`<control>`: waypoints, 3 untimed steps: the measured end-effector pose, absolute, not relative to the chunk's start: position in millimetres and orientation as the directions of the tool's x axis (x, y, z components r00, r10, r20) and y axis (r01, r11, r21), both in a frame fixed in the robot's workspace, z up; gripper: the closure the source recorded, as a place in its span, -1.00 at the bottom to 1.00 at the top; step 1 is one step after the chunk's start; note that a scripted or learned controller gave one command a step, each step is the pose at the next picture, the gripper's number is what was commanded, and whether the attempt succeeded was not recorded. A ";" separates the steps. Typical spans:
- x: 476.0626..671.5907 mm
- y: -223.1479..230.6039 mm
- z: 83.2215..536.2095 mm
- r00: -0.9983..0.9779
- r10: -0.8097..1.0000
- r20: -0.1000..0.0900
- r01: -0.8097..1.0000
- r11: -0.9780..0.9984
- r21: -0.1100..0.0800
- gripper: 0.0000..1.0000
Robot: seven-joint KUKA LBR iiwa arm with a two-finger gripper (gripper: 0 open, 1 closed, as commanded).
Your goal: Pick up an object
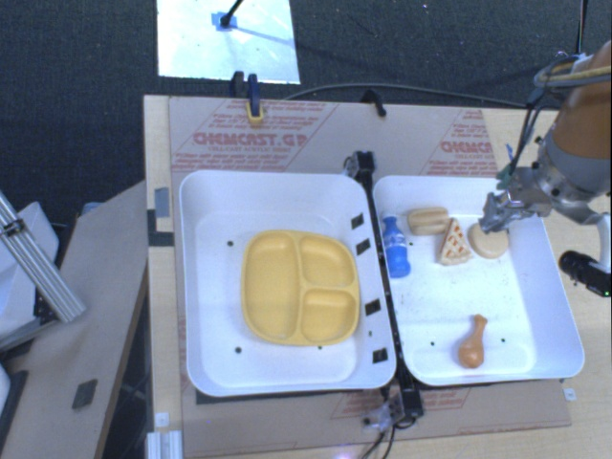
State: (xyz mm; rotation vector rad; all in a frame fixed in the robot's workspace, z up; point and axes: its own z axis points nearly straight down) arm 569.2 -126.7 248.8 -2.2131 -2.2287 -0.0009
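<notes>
Two shallow white plastic bins sit side by side on the pale wooden worktop; the left bin carries a yellow plastic tray with three compartments, lying flat near its middle; the right bin carries the loose things.

A small blue plastic bottle lies against the right bin's left wall, just beside the divide between the bins; to its right, near the far wall, a tan bread-roll-shaped toy lies on its side; next to that roll rests a wedge-shaped toy slice, orange-crusted with a pale speckled face, its tip pointing away from the camera; touching or very nearly touching the wedge's right side is a pale cream round disc; well apart from these, toward the near edge of the bin, an orange-brown drumstick-shaped toy lies with its thick end nearest the camera.

The grey arm with its orange band comes in from the right over the right bin's far corner; its metal end effector hangs low directly above the cream disc's far edge; whether the end effector is apart or together cannot be told from this slant, and nothing is seen gripped in it; the disc looks to be resting on the bin floor.

A printed cardboard sheet lies under both bins; beyond it a square reflective sheet lies on dark carpet.
</notes>
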 end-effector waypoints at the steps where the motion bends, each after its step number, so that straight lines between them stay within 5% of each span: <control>1: 562.2 -82.9 248.4 -0.008 1.000 0.001 1.000 0.008 0.001 1.00; 3: 539.8 29.0 238.2 -0.010 1.000 0.002 1.000 0.010 0.001 1.00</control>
